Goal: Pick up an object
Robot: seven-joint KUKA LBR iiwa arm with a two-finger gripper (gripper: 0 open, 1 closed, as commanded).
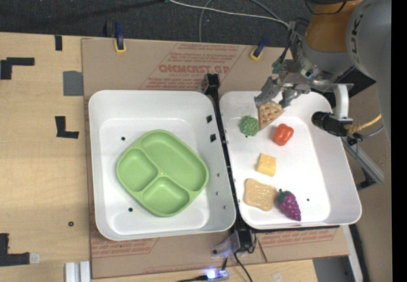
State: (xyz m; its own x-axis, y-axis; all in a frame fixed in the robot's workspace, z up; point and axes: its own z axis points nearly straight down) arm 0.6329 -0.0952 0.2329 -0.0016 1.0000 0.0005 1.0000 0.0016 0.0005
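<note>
My gripper (272, 102) hangs over the far left part of the right bin (337, 166). Its two fingers (263, 95) slant down onto a tan waffle piece (270, 114), whose top edge sits between the fingertips. The waffle stands tilted, next to a green broccoli (248, 126) on its left and a red pepper (283, 134) on its right. Nearer the front lie a yellow cheese cube (266, 164), a slice of toast (258, 194) and purple grapes (289, 204).
The left bin (102, 115) holds a green divided plate (162, 172). A black ridge (219, 141) divides the two bins. The arm's orange band (337, 4) and grey wrist stand above the right bin's far right corner.
</note>
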